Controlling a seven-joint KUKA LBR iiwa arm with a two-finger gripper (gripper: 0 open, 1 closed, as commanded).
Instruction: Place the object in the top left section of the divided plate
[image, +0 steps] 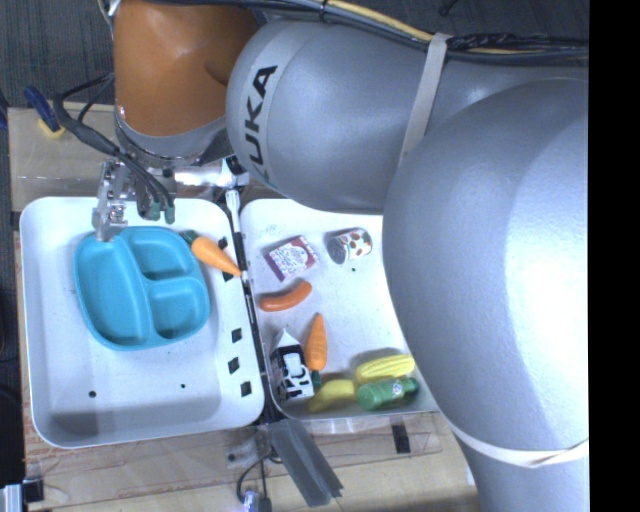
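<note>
A blue divided plate (118, 292) lies in the upper part of the left bin (120, 400). An orange carrot (213, 253) with a green top rests at the plate's upper right edge, next to the wall between the bins. My gripper (130, 212) hangs over the plate's far left corner, by the bin's back wall. It looks open, with nothing between its fingers. The grey arm and its orange band cover the top and right of the view.
The right bin (375, 300) holds a maroon packet (291, 257), a small spotted cup (349, 244), a sausage (286, 296), a second carrot (316, 342), a black-and-white box (290, 372), corn (385, 366) and yellow and green pieces at its near edge.
</note>
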